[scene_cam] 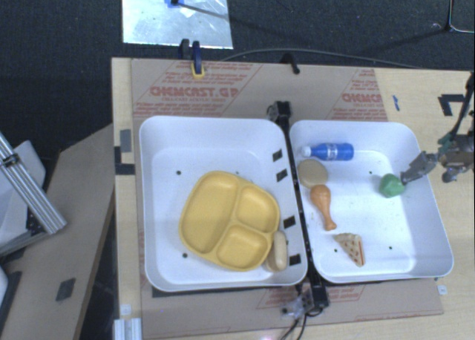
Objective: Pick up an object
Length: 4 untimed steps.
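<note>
claw: the gripper (pixel 413 171) reaches in from the right edge of the camera view, low over the right wall of the right bin; whether it is released or clenched cannot be told, as its tip is small and blurred.
green ball: a small green ball (pixel 391 185) sits on the floor of the right bin near its right wall, just beside the claw's tip; whether they touch cannot be told.
right bin: a shallow white bin (pixel 427 216) holding five items.
blue bottle: a blue bottle (pixel 331 151) with a white cap lies on its side near the bin's back wall, cap pointing left.
tan disc: a round tan piece (pixel 312 174) lies just in front of the bottle, near the left wall.
drumstick: a toy chicken drumstick (pixel 323 206) lies just in front of the tan disc, its thin end pointing toward the front.
pizza slice: a toy pizza slice (pixel 350 247) lies near the front wall, to the right of the drumstick's end.
left bin: a shallow white bin (pixel 159 182), touching the right bin along their shared edge.
yellow tray: a yellow divided tray (pixel 226 220) lies in the middle of the left bin.
pale roll: a small pale oblong piece (pixel 279 250) rests against the tray's right front corner.
bench: a light wooden bench (pixel 126 101) with a printed sheet under both bins.
</note>
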Available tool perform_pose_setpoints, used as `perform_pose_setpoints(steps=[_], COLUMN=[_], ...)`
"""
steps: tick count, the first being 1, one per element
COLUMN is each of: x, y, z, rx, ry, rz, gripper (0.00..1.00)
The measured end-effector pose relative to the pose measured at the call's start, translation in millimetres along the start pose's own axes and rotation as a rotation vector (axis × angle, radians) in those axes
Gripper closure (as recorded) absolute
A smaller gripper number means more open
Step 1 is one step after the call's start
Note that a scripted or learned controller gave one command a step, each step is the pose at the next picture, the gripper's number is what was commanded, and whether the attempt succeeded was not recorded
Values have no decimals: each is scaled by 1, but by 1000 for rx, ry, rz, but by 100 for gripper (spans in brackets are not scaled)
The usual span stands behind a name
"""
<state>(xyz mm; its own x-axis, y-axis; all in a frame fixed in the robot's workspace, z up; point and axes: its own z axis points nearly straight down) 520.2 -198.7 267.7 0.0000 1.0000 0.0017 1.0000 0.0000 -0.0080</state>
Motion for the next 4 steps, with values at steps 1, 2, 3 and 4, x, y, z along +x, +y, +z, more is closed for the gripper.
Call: perform_pose_setpoints(steps=[1,2,3,4], x=[1,-6,-5,1], y=[2,6,-3,2], z=[-5,39,87,132], rx=[-10,-8,-6,-6], ry=[-3,-2,-1,0], rz=[-3,-1,-1,-2], gripper=[0,0,0,0])
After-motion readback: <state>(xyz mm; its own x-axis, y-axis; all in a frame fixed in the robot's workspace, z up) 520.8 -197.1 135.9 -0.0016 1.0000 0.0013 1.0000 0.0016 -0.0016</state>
